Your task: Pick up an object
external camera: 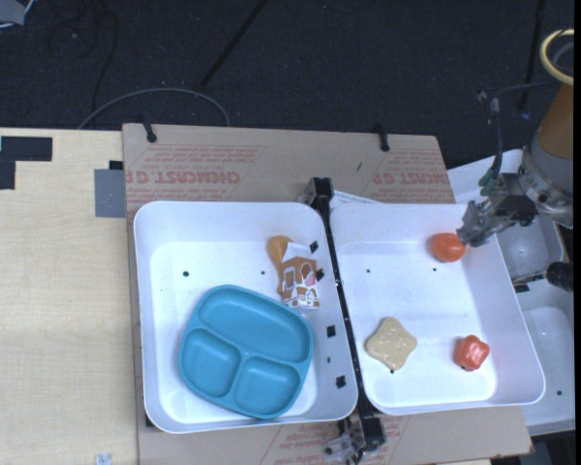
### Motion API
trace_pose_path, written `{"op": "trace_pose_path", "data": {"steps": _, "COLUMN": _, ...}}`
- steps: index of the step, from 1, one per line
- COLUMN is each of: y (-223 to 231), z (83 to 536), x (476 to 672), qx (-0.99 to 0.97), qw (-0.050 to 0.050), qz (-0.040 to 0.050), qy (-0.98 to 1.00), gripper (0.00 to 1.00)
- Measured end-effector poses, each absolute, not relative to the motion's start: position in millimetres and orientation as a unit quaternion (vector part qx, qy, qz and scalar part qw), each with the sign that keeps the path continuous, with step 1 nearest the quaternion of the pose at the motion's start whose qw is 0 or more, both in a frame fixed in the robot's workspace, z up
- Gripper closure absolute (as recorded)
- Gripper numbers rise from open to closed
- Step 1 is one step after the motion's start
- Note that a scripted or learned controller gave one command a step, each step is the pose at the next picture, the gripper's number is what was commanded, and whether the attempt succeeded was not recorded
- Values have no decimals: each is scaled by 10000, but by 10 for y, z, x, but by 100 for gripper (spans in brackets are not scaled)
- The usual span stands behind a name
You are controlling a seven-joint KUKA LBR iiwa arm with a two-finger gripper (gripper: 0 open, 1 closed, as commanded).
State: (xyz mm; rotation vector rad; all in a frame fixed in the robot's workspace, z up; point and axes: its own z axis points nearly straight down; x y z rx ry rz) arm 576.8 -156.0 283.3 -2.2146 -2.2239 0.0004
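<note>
My gripper (473,228) hangs at the far right rim of the right bin (416,223), just right of and slightly above a small orange round fruit (446,248); whether they touch I cannot tell. Nearer the front of that bin lie a tan, flat bread-like piece (391,344) and a red pepper-like toy (472,353). The left bin (165,260) holds a blue divided plate (245,351), a small printed packet (300,282) and an orange-brown piece (278,250) behind the packet.
A black divider (335,298) runs between the two bins. Both bins rest on a cardboard sheet (271,163) on the wooden bench (48,289). The arm's orange band (559,119) and cables stand at the right edge.
</note>
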Motion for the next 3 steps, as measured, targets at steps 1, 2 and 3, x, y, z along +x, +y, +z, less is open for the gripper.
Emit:
{"op": "trace_pose_path", "data": {"steps": 1, "y": -1133, "z": 2642, "x": 5590, "qx": -7060, "qw": 28, "qz": 12, "qy": -7082, "gripper": 100}}
{"op": "trace_pose_path", "data": {"steps": 2, "y": -579, "z": 2499, "x": 5361, "qx": -7055, "qw": 32, "qz": 12, "qy": -7087, "gripper": 100}}
{"op": "trace_pose_path", "data": {"steps": 3, "y": -102, "z": 2325, "x": 5207, "qx": -7057, "qw": 31, "qz": 16, "qy": -7085, "gripper": 100}}
